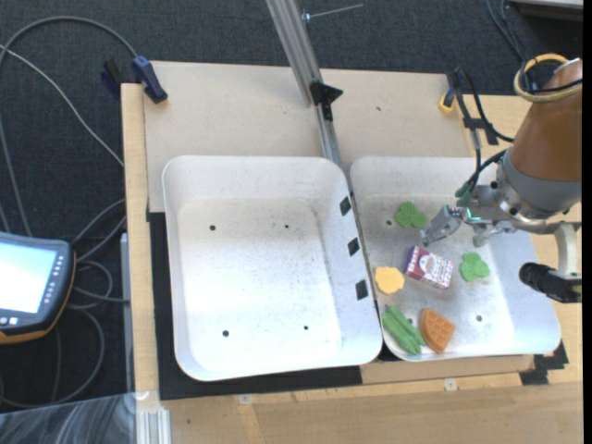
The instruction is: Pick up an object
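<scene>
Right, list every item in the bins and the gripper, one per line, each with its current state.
gripper: hovering above the right bin, nothing seen between its fingers
purple carton: lying flat on the bin floor
yellow piece: lying near the bin's left wall
orange waffle piece: lying by the front rim
long green piece: lying beside the waffle piece
green piece: lying loose
second green piece: lying loose
right bin: holding all six items

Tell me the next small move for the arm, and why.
Probably lower the pincer a little toward the purple carton. The pincer hangs above the right bin, holding nothing, and the carton lies just below and left of it, apart from the green pieces.
</scene>
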Robot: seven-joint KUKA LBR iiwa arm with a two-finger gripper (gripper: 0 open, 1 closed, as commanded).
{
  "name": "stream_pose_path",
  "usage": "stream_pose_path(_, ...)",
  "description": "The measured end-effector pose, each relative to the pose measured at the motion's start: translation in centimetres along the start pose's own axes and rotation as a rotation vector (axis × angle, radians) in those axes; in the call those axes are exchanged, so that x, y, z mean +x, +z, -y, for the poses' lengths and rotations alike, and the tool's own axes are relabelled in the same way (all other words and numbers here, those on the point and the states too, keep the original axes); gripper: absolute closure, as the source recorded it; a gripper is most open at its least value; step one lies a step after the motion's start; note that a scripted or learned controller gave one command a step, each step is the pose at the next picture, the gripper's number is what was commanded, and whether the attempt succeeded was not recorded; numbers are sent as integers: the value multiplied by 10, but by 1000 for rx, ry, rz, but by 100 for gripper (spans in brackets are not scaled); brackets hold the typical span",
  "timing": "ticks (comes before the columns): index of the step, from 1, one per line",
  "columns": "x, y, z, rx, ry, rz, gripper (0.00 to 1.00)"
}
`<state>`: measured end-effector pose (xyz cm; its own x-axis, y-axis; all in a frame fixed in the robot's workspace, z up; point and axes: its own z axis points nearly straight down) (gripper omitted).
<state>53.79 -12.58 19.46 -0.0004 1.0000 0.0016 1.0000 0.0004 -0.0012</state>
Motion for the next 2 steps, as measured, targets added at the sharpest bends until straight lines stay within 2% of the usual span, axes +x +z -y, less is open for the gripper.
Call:
stream_pose_path(1,5,58,9,7,0,-2,0)
stream_pose_path(2,2,99,7,-6,2,6,0)
